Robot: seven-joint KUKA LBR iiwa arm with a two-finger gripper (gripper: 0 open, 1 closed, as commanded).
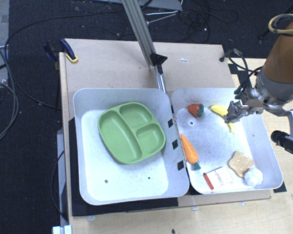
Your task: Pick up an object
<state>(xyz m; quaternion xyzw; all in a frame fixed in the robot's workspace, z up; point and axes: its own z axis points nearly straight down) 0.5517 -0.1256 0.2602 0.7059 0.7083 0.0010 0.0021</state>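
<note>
Yellow banana (219, 112) lies in the right white bin (263, 145), touching the gripper (233, 115), which stands low over its nearer end; whether it has hold, I cannot tell. Left of the gripper lies a small strawberry (196, 110); below it a carrot (189, 149), bread slice (240, 164) and card (218, 177). A green divided plate (131, 132) sits in the left bin (88, 179).

gripper (233, 115) hanging low in right bin (263, 130), touching banana (219, 111) | strawberry (196, 110), carrot (188, 149), bread (240, 164) lying nearby | green plate (131, 131) sitting in left bin (88, 179)
</note>
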